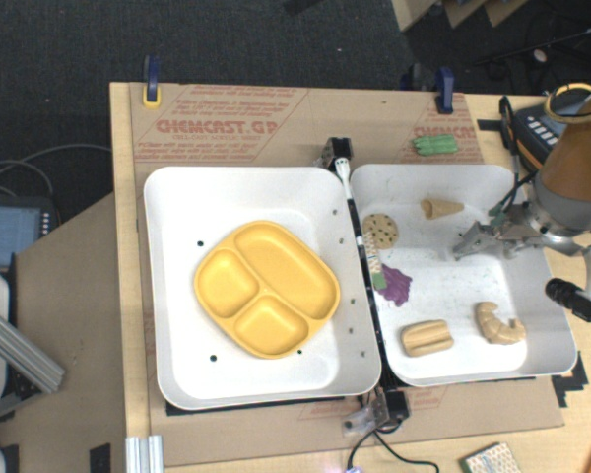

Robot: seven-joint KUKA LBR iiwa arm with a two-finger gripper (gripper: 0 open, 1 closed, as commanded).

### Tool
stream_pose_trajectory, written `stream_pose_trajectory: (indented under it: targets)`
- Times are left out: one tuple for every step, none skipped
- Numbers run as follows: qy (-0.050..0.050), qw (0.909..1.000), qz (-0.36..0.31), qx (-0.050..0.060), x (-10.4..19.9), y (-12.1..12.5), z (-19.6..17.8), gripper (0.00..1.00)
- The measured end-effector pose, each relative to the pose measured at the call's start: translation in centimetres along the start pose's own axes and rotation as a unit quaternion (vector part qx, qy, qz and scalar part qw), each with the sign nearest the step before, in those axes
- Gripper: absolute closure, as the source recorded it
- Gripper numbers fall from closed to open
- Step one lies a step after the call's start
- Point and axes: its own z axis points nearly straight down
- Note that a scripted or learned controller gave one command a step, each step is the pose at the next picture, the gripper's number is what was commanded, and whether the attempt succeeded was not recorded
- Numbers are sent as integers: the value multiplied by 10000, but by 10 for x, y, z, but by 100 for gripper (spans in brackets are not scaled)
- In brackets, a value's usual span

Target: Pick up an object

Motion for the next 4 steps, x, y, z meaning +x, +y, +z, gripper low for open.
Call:
stream_pose_trajectory:
  targets:
    - [26,10000,20,55,1,-104,11,0]
    - [8,10000,10,8,1,-99,0,100]
    - [3,10000,-29,-4,67,-77,-19,100]
    - [0,10000,-16,-13,142,-31,-93,100]
